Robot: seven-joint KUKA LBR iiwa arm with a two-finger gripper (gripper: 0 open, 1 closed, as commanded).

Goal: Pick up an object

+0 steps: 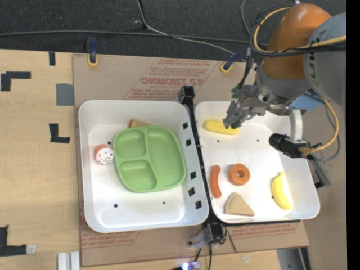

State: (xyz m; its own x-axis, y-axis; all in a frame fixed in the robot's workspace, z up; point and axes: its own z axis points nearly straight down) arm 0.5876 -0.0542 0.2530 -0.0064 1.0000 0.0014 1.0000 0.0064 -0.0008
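Camera view: hand (233,122) low over small yellow plastic corn-like toy (220,127) in right white bin (306,179), finger state unclear; toy looks light, stiff, slippery, best pinched mid-body.

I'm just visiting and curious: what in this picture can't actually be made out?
- Fingers' grip at the gripper: blurred against the yellow piece, contact unclear.
- Tan thing: mostly hidden under the green tray.
- Speckled ball: markings too small to read.
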